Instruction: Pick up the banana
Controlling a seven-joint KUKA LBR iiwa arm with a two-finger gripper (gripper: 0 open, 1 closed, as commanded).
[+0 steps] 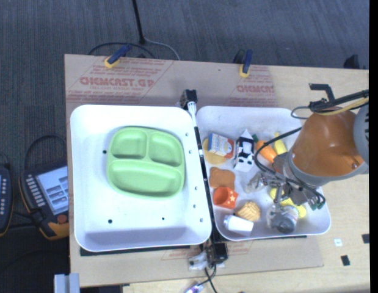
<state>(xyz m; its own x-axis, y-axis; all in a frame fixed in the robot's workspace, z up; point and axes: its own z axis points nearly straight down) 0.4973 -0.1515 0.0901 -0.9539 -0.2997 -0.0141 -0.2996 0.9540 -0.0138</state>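
My claw [285,207] is down in the lower right of the frame, inside the right bin [262,110], and it sits low among the clutter there. I cannot tell its state from up here, because my own wrist and its orange band [326,144] cover most of it.

The banana [291,197] lies right under me, in the lower right part of that bin. Only bits of yellow show beside and below the claw, so its full length and which way it curves are hidden. What I see is bright yellow and smooth, and I judge it a small toy fruit, light and a little slippery.

To do this step well, I judge I should settle squarely across the banana's narrow width, not along it, and close near its middle so it does not swing out. A dark grey round thing [284,223] lies just beside the yellow at the bottom of the bin, and a waffle-like cone piece [249,210] is near to the left; I should keep from pinching those instead. A straight, slow lift would then show whether the fruit truly came up.

The green divided plate [146,162] in the left bin [85,182] is well apart and plays no part.
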